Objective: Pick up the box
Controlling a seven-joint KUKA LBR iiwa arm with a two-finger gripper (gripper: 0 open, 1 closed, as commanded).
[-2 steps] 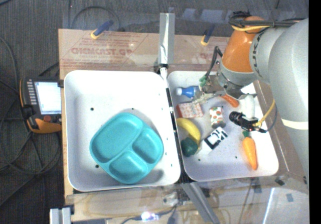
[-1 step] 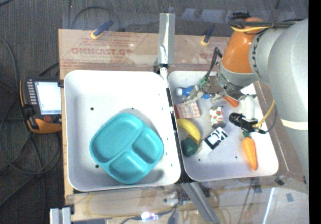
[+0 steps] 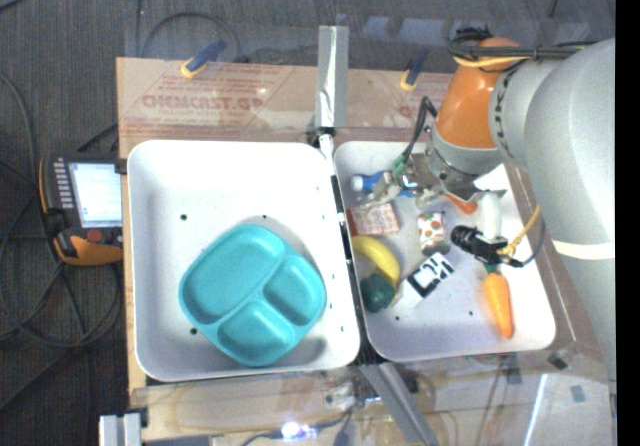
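A flat red-and-white box point(image 3: 375, 221) lies in the right bin point(image 3: 530, 334), near its left wall. A small white cube with coloured dots point(image 3: 432, 229) sits just right of it. Lower down lies a black-and-white box point(image 3: 430, 276). My gripper point(image 3: 413, 177) hangs over the bin's upper part, just above and to the right of the red-and-white box, under the orange wrist band. Nothing shows between its fingers.
A yellow banana point(image 3: 375, 256) and a dark green fruit point(image 3: 378, 292) lie by the right bin's left wall. An orange carrot point(image 3: 498, 302) rests at the lower right and a blue item point(image 3: 368, 182) at the upper left. The left bin point(image 3: 160, 184) holds a turquoise divided plate point(image 3: 253, 294).
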